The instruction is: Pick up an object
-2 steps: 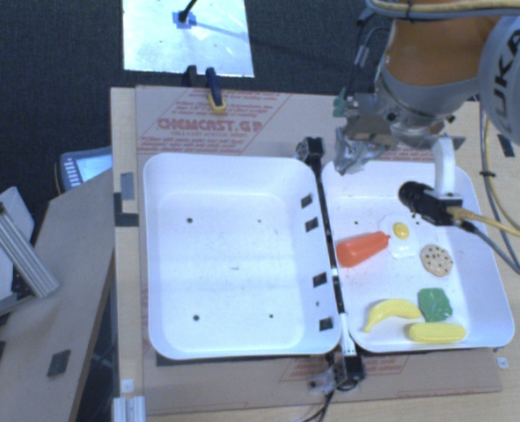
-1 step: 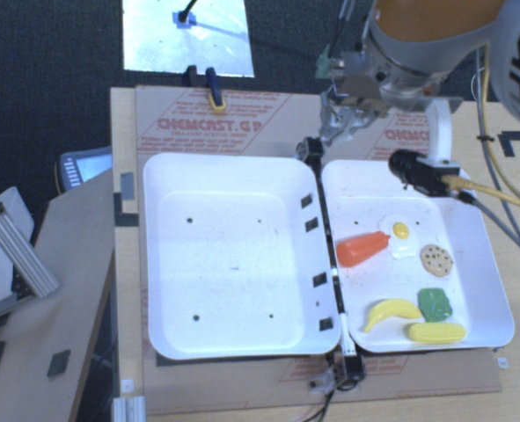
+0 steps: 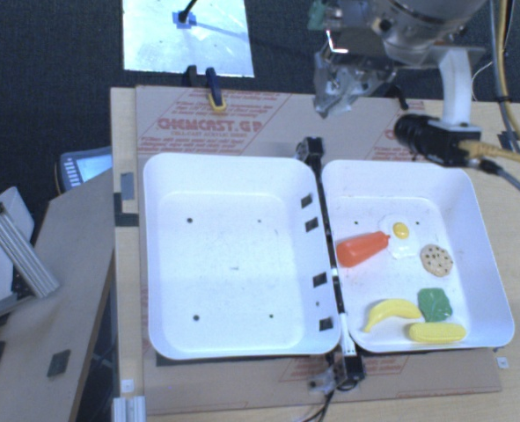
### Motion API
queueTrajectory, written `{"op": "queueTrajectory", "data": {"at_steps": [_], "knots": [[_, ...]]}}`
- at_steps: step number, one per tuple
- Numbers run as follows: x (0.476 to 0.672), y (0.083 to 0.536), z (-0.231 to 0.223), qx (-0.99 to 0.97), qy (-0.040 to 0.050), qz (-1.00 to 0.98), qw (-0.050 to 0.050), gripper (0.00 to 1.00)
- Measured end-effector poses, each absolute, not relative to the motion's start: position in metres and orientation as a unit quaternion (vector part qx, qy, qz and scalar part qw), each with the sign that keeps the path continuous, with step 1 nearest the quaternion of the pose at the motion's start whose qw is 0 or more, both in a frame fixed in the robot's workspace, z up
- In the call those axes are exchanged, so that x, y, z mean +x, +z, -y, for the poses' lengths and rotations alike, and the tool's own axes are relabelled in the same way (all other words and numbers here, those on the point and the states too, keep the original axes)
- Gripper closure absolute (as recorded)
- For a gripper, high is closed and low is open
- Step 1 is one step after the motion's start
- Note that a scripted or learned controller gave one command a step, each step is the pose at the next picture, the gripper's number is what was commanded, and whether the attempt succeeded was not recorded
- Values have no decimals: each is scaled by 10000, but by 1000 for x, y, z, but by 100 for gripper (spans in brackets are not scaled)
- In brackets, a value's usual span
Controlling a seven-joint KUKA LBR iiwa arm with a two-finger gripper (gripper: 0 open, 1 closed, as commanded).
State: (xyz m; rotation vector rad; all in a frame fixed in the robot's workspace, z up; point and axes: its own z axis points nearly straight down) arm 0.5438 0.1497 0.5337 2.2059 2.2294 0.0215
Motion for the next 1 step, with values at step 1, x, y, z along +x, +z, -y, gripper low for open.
{"op": "queueTrajectory", "data": {"at_steps": [1], "knots": [[545, 538, -147, 7041, 28, -7101, 12, 100]]}}
